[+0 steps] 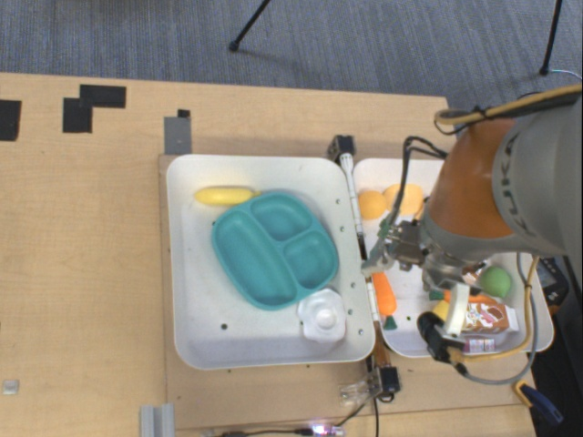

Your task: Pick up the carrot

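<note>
A: Camera view puts the carrot (383, 296) in the right bin (537, 335), tight against its left wall, lying lengthwise along it.

B: Is the gripper (393, 246) over it?

A: Just above its upper end, probably lining up a grasp; whether it's apart or together, I cannot tell, since the arm's orange wrist hides it.

B: What else sits in that bin?

A: Yellow-orange fruit (383, 200) at the far end, a green ball (496, 281), a printed packet (485, 319). The left bin (187, 271) holds a teal divided plate (273, 248), a banana (223, 196), a small white cup (322, 317).
</note>
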### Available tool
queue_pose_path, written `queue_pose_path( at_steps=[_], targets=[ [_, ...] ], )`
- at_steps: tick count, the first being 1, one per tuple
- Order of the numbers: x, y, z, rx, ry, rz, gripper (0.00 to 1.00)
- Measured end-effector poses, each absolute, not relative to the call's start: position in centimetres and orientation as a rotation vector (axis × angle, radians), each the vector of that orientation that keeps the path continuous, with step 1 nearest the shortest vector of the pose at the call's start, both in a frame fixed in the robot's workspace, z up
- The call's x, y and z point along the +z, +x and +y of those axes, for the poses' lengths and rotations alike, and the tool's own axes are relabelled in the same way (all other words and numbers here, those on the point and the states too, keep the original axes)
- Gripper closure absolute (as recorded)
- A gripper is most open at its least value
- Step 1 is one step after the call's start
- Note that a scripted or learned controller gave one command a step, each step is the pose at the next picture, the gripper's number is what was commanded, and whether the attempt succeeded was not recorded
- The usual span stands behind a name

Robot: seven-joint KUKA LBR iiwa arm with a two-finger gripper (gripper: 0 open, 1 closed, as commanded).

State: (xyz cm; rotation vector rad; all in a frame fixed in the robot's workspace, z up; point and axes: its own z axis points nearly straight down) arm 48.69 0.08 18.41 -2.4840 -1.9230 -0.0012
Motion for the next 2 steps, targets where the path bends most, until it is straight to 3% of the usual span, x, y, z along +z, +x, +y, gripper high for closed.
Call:
queue_pose_path(
  at_steps=[2],
  targets=[
    [18.41, 48.69, 0.08, -0.001, -2.484, -1.923, 0.0]
  ],
)
